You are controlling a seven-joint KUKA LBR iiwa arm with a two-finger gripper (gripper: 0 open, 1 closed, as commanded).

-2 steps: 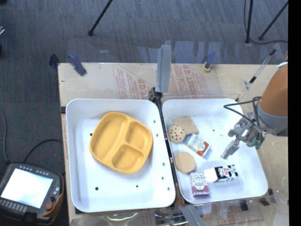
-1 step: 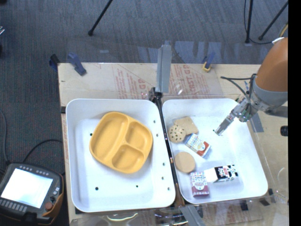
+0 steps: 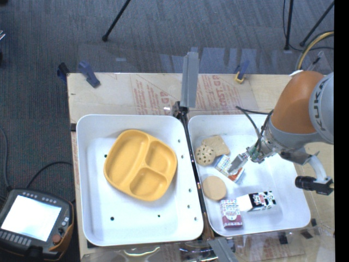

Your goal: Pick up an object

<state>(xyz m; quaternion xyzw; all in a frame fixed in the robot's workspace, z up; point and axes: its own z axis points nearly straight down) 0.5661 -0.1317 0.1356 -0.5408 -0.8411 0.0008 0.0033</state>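
The right bin (image 3: 289, 171) holds several small items. A chocolate-chip cookie (image 3: 205, 154) lies next to a tan toast-like piece (image 3: 217, 144), with a round tan cookie (image 3: 214, 188) below them. A red-and-white box (image 3: 231, 213) and a black-and-white carton (image 3: 259, 201) lie near the front. My gripper (image 3: 236, 166) reaches in from the right and hangs low over a small white-and-blue packet (image 3: 222, 162) in the middle of the bin. A bit of orange-red shows just under its tip.
The left bin (image 3: 92, 201) carries a yellow divided plate (image 3: 140, 164). A grey upright post (image 3: 190, 83) stands behind the wall between the bins. The grey-and-orange arm (image 3: 297, 111) crosses the right bin's far right side.
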